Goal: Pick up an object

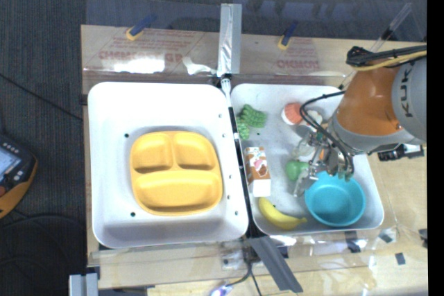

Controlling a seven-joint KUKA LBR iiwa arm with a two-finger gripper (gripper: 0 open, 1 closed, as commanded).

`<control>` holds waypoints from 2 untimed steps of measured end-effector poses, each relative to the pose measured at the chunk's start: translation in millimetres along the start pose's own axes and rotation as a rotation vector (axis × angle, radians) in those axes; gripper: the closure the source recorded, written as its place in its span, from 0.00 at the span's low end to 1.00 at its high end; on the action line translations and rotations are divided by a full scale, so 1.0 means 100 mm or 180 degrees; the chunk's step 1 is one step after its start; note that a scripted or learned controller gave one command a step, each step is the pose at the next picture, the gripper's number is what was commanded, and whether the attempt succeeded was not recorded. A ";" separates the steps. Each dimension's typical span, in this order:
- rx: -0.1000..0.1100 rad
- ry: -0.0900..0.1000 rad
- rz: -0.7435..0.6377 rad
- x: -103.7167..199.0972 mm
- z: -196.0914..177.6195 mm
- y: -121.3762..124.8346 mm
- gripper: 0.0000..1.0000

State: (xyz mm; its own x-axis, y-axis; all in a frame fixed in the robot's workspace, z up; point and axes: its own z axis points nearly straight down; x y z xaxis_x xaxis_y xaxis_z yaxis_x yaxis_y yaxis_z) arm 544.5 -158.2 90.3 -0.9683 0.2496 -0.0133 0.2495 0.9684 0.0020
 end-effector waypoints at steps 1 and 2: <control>0.0006 -0.0007 -0.0643 -0.08 0.00 0.60 0.00; 0.0014 -0.0019 -0.0647 -0.09 -0.11 0.61 1.00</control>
State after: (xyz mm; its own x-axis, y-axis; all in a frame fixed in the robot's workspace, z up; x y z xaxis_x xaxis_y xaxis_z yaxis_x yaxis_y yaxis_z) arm 568.7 -101.6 101.6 -0.9986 0.0489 -0.0188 0.0490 0.9988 -0.0057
